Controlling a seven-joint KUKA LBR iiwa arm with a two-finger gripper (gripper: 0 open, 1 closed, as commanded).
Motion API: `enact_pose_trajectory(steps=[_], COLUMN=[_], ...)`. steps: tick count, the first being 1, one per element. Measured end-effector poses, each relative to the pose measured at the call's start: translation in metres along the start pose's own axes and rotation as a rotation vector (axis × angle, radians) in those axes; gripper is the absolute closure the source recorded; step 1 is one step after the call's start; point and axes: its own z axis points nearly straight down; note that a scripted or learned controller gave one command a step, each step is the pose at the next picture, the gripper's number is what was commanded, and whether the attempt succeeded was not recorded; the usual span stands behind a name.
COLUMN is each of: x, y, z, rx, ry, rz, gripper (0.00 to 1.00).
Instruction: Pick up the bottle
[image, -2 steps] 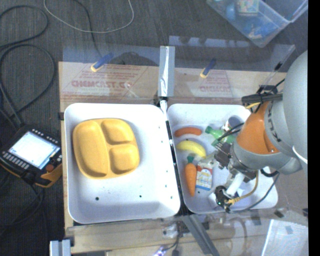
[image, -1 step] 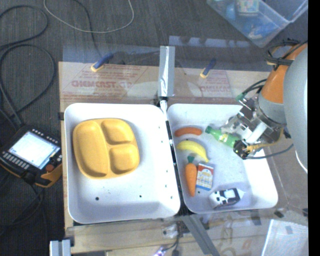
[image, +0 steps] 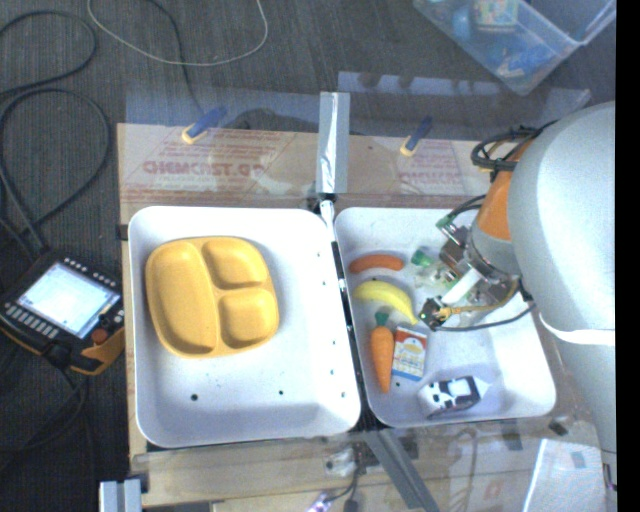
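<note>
the end effector (image: 437, 292), its opening impossible to judge, stood low in the right bin (image: 520, 385) beside a partly hidden green-capped item, seemingly the bottle (image: 424, 259), where the crowding banana (image: 386, 295) and carrot (image: 382, 356) risked a mistaken grasp.

we are looking down on a robotics lab test bench: two white bins (image: 240, 425) taped side by side on a cardboard-covered bench (image: 230, 165), a grey industrial arm (image: 575, 220) reaching in, a teach pendant (image: 65, 305) with lit screen on the carpet, loose cables (image: 60, 110) trailing, and toy food (image: 385, 325) as test props.
</note>
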Motion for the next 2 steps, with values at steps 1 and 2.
enact_pose_trajectory(steps=[1, 2], x=[-0.0255, -0.026], y=[-0.0634, -0.064], z=[0.0033, -0.0054], rx=[-0.007, -0.006], ry=[0.012, 0.007], rz=[0.4, 0.398], gripper=[0.0, 1.0])
